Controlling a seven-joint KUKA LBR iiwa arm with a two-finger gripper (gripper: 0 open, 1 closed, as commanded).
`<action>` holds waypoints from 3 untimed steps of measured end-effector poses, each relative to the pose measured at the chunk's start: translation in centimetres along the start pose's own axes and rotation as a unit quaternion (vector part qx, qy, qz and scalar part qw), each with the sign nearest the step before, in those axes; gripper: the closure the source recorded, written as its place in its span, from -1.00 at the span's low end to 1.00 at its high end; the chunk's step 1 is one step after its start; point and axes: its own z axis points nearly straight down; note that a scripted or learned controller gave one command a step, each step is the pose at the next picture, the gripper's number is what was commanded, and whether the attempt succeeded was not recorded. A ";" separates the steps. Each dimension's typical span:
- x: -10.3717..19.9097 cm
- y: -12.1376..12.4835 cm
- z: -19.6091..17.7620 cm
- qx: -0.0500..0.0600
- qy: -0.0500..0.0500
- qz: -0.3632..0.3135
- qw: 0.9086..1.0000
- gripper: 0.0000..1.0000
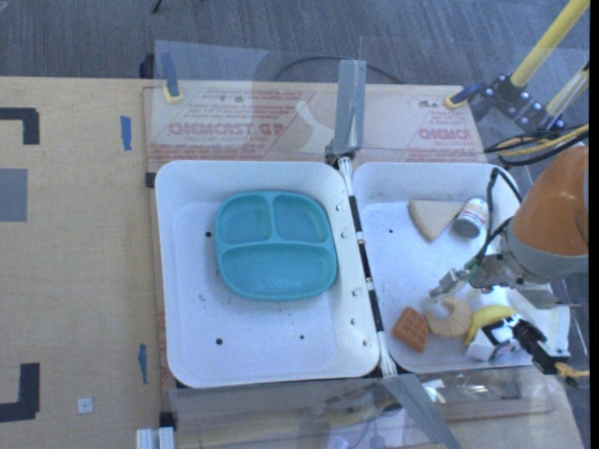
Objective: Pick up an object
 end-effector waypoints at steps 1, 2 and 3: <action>-0.3 0.2 -1.2 -0.004 -0.003 0.002 1.000 1.00; -0.3 0.1 -1.2 -0.004 -0.003 0.002 1.000 -1.00; 4.0 0.0 -0.1 -0.001 0.001 -0.042 0.999 -1.00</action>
